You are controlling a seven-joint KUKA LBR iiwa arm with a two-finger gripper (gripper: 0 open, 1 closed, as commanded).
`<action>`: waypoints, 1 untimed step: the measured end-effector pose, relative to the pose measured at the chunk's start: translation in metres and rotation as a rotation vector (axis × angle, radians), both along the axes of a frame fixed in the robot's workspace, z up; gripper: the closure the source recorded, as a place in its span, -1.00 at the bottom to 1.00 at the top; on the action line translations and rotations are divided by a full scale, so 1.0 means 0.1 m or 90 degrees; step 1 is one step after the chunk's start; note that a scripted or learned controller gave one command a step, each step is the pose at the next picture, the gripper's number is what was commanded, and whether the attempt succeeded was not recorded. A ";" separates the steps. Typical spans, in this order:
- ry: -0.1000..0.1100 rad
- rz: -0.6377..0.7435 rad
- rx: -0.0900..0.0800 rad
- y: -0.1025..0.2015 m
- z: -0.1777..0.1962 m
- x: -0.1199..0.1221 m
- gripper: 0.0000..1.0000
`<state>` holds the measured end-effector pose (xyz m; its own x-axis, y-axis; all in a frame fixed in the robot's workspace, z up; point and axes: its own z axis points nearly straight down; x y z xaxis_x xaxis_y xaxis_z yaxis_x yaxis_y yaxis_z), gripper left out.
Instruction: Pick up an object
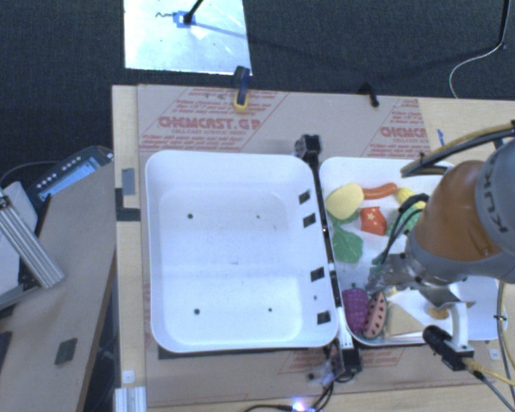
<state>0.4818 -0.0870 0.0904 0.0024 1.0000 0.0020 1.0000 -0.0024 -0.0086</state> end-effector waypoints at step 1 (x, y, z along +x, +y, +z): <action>-0.015 0.008 -0.002 0.32 1.00 0.74 1.00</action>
<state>0.5556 -0.0549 0.1908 -0.0102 0.9999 -0.0010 0.9998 0.0102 0.0154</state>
